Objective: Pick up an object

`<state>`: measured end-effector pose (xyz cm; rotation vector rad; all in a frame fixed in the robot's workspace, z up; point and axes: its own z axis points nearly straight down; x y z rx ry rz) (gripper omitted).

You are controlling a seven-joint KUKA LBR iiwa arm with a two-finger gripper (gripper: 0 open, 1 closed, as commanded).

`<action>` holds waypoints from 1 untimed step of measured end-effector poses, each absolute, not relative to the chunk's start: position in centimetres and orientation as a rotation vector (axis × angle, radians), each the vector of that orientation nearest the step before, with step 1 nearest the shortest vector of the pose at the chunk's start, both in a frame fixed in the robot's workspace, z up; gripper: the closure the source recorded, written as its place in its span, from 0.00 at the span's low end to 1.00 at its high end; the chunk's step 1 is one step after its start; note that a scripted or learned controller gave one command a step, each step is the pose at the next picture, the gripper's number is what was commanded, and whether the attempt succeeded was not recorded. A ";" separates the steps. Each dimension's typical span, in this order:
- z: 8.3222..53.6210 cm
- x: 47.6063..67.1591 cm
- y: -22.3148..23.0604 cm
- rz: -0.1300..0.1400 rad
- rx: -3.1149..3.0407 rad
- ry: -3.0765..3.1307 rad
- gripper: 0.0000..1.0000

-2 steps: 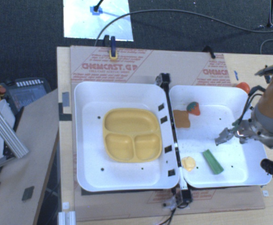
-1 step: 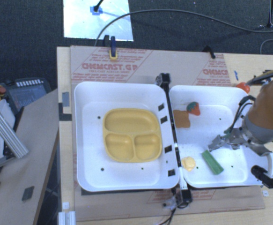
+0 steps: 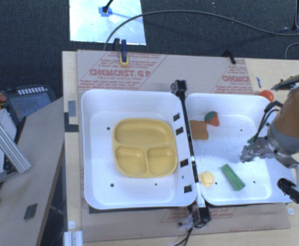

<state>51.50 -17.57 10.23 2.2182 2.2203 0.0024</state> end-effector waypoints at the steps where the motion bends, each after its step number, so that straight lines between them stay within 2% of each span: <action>1: 15.7 50.8 -18.2 0.004 2.218 2.216 1.00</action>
